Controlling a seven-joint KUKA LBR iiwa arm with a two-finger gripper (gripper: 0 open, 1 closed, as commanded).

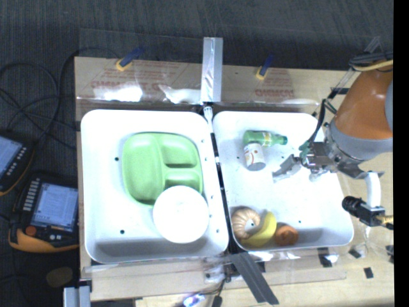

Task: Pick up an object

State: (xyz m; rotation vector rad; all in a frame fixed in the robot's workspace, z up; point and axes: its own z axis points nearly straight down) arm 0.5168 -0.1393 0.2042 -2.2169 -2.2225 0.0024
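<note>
Camera view: we cannot tell how wide our jaws point(291, 166) stand; they grip nothing, with the can point(254, 156) just left of them.

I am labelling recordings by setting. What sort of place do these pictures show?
Most likely a robotics lab test bench, not a home. A robot arm reaches over two white bins holding mixed practice things, such as a green tray and a green bottle. A handheld control tablet with cables lies beside the bench.
</note>
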